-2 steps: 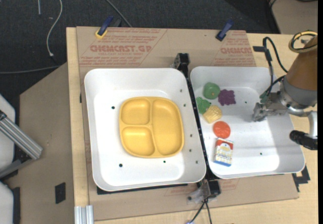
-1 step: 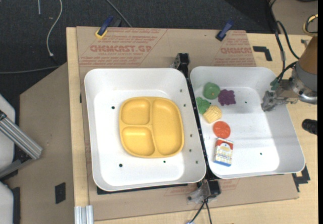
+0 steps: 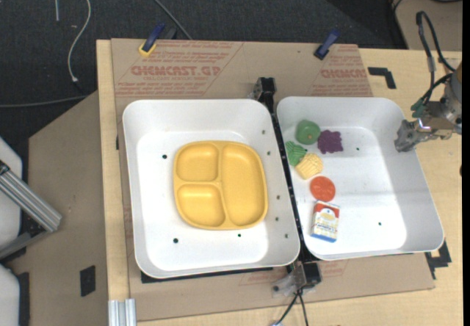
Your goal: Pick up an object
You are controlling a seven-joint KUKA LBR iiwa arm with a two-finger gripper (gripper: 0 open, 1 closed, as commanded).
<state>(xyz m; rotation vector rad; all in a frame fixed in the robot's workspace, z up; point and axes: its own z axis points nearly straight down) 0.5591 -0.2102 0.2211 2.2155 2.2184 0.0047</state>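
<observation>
The right bin [image 3: 382, 178] holds several small items along its left side. A round green piece [image 3: 308, 131] and a purple grape bunch [image 3: 330, 142] lie at the back. In front of them are a green leafy piece [image 3: 294, 153], a pale yellow ridged piece [image 3: 310, 165], an orange-red disc [image 3: 322, 189] and a small red-and-white carton [image 3: 326, 221]. My gripper [image 3: 406, 139] hovers at the bin's right rim, well to the right of all the items, with nothing seen in it.
A yellow three-compartment plate [image 3: 220, 185] lies in the middle of the left bin [image 3: 147, 163]. Black clamps [image 3: 264, 87] sit between the bins at the back. The right half of the right bin's floor is bare.
</observation>
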